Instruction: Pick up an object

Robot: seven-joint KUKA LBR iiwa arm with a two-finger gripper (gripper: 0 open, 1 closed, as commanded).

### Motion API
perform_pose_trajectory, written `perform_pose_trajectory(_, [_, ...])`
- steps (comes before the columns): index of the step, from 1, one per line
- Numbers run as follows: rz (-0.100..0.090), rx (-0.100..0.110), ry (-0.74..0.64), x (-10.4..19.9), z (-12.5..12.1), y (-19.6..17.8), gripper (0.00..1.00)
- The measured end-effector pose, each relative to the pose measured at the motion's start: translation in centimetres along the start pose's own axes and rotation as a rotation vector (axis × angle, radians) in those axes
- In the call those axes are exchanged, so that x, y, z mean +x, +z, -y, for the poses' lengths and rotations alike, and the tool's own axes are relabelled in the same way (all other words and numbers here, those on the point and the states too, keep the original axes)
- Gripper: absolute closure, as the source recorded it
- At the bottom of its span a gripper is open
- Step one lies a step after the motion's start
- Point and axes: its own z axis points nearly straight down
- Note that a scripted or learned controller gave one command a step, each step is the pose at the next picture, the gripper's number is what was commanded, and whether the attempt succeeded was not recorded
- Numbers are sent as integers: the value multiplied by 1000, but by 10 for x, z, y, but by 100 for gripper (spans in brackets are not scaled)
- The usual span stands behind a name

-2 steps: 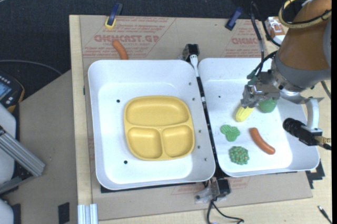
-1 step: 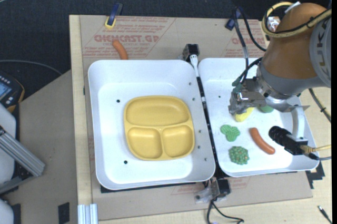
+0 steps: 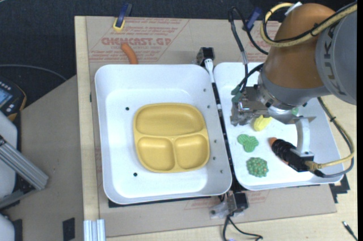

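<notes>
Nearest, a bumpy green ball (image 3: 258,166) lies in the right bin (image 3: 278,176), on the near side of the gripper (image 3: 245,111). A flatter green piece (image 3: 247,142) lies closer to the gripper, and a yellow piece (image 3: 261,122) sits just beside it. I cannot tell whether the gripper is open or closed. Left of the gripper, the left bin (image 3: 113,121) holds a yellow divided plate (image 3: 170,136).

- Yellow toy piece (image 3: 261,122): small, blocky, lying mid right bin (image 3: 226,76).
- Green leafy toy (image 3: 247,142): flat, just beside the yellow one.
- Green bumpy clump (image 3: 257,166): rounded, near the front wall.
- Orange bit (image 3: 273,141): tiny, partly hidden.
</notes>
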Motion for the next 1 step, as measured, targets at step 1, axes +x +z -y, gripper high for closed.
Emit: perform_pose_trajectory(1, [1, 3, 1, 38, 12, 16, 100])
